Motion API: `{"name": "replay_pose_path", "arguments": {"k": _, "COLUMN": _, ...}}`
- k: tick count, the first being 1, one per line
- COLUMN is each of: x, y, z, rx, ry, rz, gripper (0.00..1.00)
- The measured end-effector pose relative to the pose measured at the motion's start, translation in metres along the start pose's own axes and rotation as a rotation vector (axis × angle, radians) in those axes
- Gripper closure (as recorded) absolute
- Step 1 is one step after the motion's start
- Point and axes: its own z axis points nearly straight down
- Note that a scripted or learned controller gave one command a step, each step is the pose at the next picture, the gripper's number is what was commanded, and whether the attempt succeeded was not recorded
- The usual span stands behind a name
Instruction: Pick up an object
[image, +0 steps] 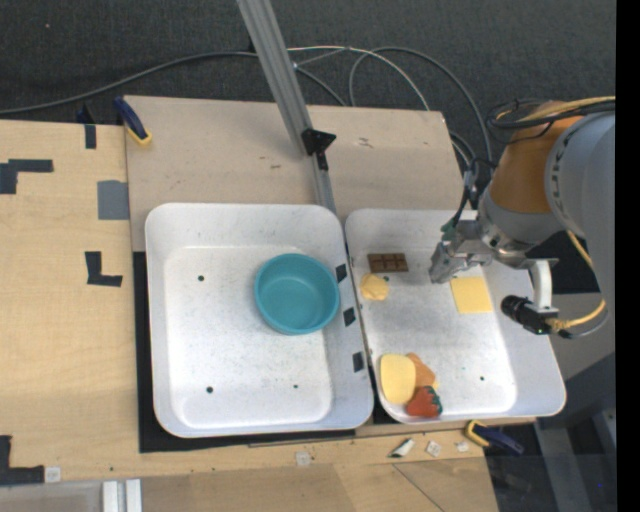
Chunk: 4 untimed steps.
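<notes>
My gripper (445, 266) hangs over the upper middle of the right bin (535, 385), with nothing visible between its fingers. A flat yellow square (471, 294) lies just right of and below it. A brown chocolate bar (387, 263) lies to its left, near the bin's top left. Below the bar sits a small pale yellow lump (374, 288). At the bin's bottom left lie a yellow piece (397, 377), an orange piece (424, 372) and a red strawberry-like item (425, 403), bunched together. A teal bowl (296, 292) stands in the left bin (190, 390).
A grey metal pole (290, 95) slants down from the top to the gap between the bins. Cables (400, 60) loop across the bench behind the right bin. The arm's grey and orange body (555, 180) overhangs the right bin's upper right corner.
</notes>
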Motion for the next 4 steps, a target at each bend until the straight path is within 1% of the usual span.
{"name": "replay_pose_path", "arguments": {"k": 1, "x": 0.003, "y": -0.006, "z": -0.045, "rx": -0.006, "ry": 0.0, "rz": 0.002, "gripper": 1.0}}
{"name": "replay_pose_path", "arguments": {"k": 2, "x": 0.005, "y": -0.01, "z": -0.09, "rx": -0.006, "ry": 0.0, "rz": 0.002, "gripper": 1.0}}
{"name": "replay_pose_path", "arguments": {"k": 3, "x": 0.0, "y": -0.007, "z": -0.152, "rx": -0.009, "ry": -0.001, "rz": 0.001, "gripper": 1.0}}
{"name": "replay_pose_path", "arguments": {"k": 4, "x": 0.057, "y": -0.021, "z": -0.153, "rx": -0.002, "ry": 0.002, "rz": -0.003, "gripper": 1.0}}
